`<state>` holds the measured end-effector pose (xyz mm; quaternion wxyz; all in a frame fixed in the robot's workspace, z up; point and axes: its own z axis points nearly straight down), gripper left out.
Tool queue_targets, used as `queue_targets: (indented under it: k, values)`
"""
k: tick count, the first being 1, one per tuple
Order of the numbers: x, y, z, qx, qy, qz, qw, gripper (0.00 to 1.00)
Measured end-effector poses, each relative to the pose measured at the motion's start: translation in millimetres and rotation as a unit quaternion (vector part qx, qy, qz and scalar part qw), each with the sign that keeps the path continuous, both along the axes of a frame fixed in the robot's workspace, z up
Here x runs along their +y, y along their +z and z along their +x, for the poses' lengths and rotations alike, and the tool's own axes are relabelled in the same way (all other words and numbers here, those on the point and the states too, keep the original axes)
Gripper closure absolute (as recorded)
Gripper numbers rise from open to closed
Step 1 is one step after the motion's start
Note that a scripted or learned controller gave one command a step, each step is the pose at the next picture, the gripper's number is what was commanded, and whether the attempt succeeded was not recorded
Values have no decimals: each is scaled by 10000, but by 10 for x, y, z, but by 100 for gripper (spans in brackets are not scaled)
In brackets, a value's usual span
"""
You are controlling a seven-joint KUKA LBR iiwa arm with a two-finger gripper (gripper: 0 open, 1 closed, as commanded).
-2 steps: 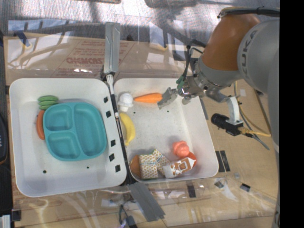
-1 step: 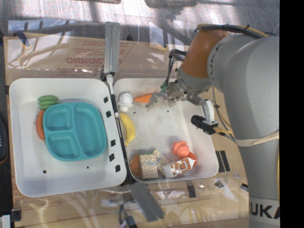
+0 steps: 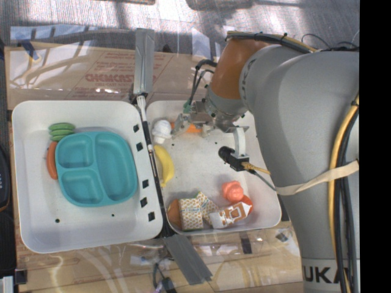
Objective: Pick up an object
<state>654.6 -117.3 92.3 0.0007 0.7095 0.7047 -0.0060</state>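
Orange toy (image 3: 192, 127) sits right under your gripper (image 3: 194, 118) at the right bin's (image 3: 201, 163) far edge; whether anything's clamped, you can't tell yet.

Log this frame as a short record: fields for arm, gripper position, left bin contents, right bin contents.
arm: grey arm reaching in from the right, over the right bin
gripper position: gripper low at the far end of the right bin, next to an orange item; whether it grips anything cannot be told
left bin contents: left bin holds a teal divided plate, a green item, an orange item at the plate's left edge
right bin contents: white ball, banana, orange cup, small cartons
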Motion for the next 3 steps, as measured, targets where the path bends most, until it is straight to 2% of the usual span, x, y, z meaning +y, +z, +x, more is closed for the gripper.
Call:
queue_targets:
  k: [1,2,3]
  values:
    - [-215,8,29,-40,-220,41,9997,0]
    - [299,1015,-238,-40,309,49,9995,0]
    - [-167,-6,-238,-21,1642,53,9864,0]
